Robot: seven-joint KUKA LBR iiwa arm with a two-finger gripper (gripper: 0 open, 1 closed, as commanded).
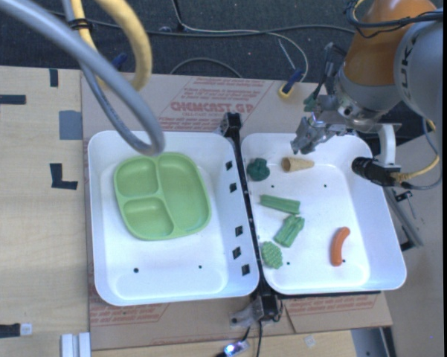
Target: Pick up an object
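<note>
So the gripper (306, 141) is hanging over the far rim of the right bin (372, 222), just beside a little tan cone (298, 163), and honestly I can't tell how wide it's standing or whether it's got hold of anything, it's just a dark metal clump from up here. Taking the cone as the landmark: a dark green knobbly lump (257, 169) is sitting to its left near the divider, a smooth green bar (280, 203) is lying below it, then a ridged green block (288, 230) and a bumpy green piece (271, 255) further down toward the near edge. A glossy orange sausage shape (340, 245) is lying off to the lower right with plenty of bare white floor around it. Way left of the cone, a green three-section plate (162, 195) is sitting in the left bin (163, 281).
</note>
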